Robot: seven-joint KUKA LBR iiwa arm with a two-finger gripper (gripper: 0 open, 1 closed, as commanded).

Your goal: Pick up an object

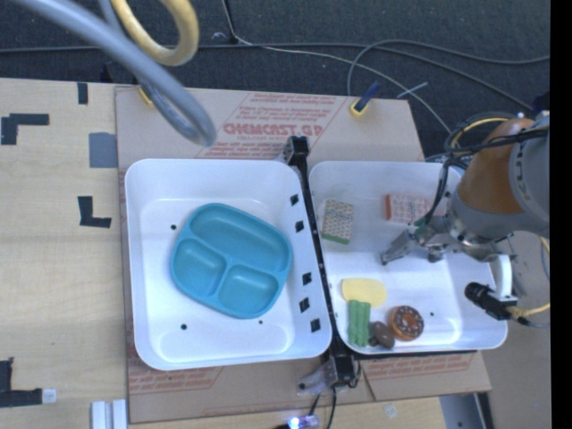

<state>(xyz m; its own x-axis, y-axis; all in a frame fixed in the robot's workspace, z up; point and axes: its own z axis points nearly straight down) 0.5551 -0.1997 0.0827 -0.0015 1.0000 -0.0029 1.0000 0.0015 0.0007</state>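
The tabletop (pixel 54 266), pale wood with dark tape marks, filled the left of the frame, and a cardboard sheet (pixel 268 123) with red print lay over it under the two bins. The left bin (pixel 143 195) sat at centre left and the right bin (pixel 447 342) just beside it at centre right, their inner walls touching along a line of black clips.

The arm (pixel 509 181), grey with an orange band, came in from the right edge at mid-height and leaned over the right bin. A grey hose (pixel 134 56) and a yellow hose (pixel 165 12) crossed the upper left corner.

A blue divided plate (pixel 231 259) lay flat in the middle of the left bin.

The tool (pixel 393 253) pointed left and low over the middle of the right bin; its tip was too small and blurred to judge, so I cannot tell how wide it stood, and nothing could be seen held in it.

The rest lay in the right bin. A red and white packet (pixel 407 206) was near the upper wall, above the tool. A speckled, green-edged sponge (pixel 337 221) lay at the upper left. A yellow piece (pixel 364 290) lay below the tool, with a green object (pixel 358 322) touching its lower edge. A chocolate doughnut (pixel 407 322) sat by the lower wall, and a small brown object (pixel 382 335) lay between it and the green one.
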